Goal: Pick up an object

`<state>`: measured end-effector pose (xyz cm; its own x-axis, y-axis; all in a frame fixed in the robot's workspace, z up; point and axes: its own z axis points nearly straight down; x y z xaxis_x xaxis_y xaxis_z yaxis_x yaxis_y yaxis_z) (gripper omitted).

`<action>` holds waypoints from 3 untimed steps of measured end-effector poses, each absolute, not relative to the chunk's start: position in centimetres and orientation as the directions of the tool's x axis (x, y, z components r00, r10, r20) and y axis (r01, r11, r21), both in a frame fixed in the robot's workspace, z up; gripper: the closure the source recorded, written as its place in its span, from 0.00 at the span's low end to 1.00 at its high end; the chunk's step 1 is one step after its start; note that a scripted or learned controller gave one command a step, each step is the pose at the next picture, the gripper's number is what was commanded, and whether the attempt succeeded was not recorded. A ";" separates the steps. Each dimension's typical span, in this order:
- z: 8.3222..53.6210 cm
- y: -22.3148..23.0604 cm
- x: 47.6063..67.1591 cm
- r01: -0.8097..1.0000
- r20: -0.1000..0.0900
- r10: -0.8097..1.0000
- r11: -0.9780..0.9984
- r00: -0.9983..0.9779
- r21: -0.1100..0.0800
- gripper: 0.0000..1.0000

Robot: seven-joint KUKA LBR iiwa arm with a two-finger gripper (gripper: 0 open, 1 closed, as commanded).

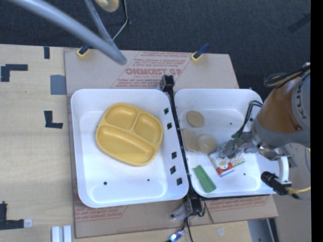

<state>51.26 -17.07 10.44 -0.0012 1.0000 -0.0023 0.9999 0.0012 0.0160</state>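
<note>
A flat brown cardboard sheet (151, 69) lay on the pale wooden bench (30, 155). Two shallow white plastic bins (75, 135) sat on the sheet. A small yellow clip (82, 51) and a small blue clip (200, 52) held the sheet's far edge. Black tape marks (50, 119) were left of the sheet.

Left bin (81, 135) and right bin (222, 97) — both plain white. In the left one, a mustard-yellow divided plate (129, 133), one flat colour all over. Right bin: a tan round disc (195, 118) at the far side, a paler beige one (206, 143) nearer, a bright green bar (205, 178) at the near edge, and a small packet (227, 163) printed white, red and orange. The arm (282, 115) — grey with an orange band. Cardboard sheet (151, 72) underneath, brown with red lettering.
</note>
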 end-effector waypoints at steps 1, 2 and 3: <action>16.6 -16.4 51.3 1.000 -0.001 1.000 0.002 -0.002 0.003 1.00; 21.7 -17.2 52.1 1.000 -0.002 1.000 0.001 -0.001 0.003 1.00; 23.7 -17.1 52.2 1.000 0.000 1.000 0.002 -0.002 0.001 1.00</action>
<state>52.17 -17.11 23.70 -0.0017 1.0000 -0.0003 1.0000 0.0017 0.0012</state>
